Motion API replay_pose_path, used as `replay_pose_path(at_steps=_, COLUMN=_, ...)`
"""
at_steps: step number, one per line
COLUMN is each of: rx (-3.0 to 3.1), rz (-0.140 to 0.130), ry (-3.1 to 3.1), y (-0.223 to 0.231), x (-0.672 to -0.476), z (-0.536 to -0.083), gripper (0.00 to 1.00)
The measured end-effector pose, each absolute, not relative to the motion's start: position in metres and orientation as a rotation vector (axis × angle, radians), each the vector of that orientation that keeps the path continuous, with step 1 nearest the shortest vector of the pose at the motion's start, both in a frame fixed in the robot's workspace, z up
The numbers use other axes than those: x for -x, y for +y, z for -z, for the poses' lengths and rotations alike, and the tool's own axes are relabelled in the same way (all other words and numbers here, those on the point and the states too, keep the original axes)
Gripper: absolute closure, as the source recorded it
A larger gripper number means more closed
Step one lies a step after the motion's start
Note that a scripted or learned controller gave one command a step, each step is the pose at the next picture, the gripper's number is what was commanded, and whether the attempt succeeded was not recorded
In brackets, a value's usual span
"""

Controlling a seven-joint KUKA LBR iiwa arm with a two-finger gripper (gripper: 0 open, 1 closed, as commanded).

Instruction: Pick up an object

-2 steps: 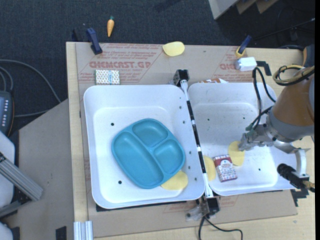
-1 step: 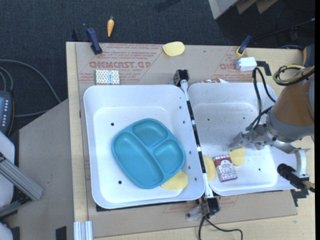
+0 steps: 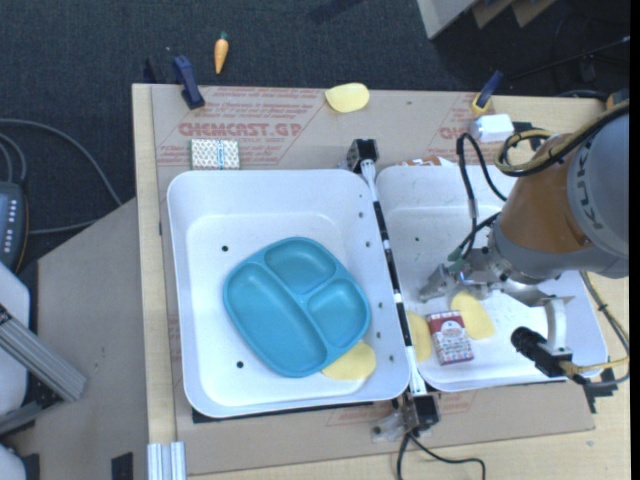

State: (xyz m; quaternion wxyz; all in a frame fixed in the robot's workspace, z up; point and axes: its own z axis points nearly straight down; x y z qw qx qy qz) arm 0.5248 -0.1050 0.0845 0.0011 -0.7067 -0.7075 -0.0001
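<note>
**Ana:** Dark carpet lies all around the worktop (image 3: 255,118), which is a brown board with red printed letters. What do you see on the left side?

**Ben:** Behind the board, on the carpet, lies a small orange carrot toy (image 3: 221,54). On the board, near the back-left corner of the left bin (image 3: 190,268), sits a small patterned packet (image 3: 215,153). In the left bin rests a blue divided plate (image 3: 295,305), and a yellow flat piece (image 3: 352,363) looks out from under its front-right edge.

**Ana:** And in the middle?

**Ben:** A yellow oval thing (image 3: 347,97) lies on the board behind the bins. Black clips hold the two bins together along their shared edge.

**Ana:** Now the right bin (image 3: 420,193).

**Ben:** A small red box (image 3: 451,337) lies near its front-left part, between two yellow pieces: one (image 3: 418,334) on its left, one (image 3: 475,318) just beside its right. The claw (image 3: 440,280) is low in this bin, just behind the red box and a little to its left. Its grey fingers (image 3: 432,288) point left.

**Ana:** Does it hold something?

**Ben:** I see nothing between the fingers, but I cannot tell how far they are apart. The grey and orange arm (image 3: 545,218) covers the right part of the bin.
</note>
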Motion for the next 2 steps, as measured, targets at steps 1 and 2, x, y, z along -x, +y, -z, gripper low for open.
replay_pose_path(at_steps=1, rx=2.224, rz=0.0, ry=-2.223, y=-0.151, x=-0.537, z=-0.15, gripper=0.0)
replay_pose_path(at_steps=2, rx=2.221, rz=0.0, ry=-2.221, y=-0.115, x=-0.51, z=-0.084, gripper=0.0)
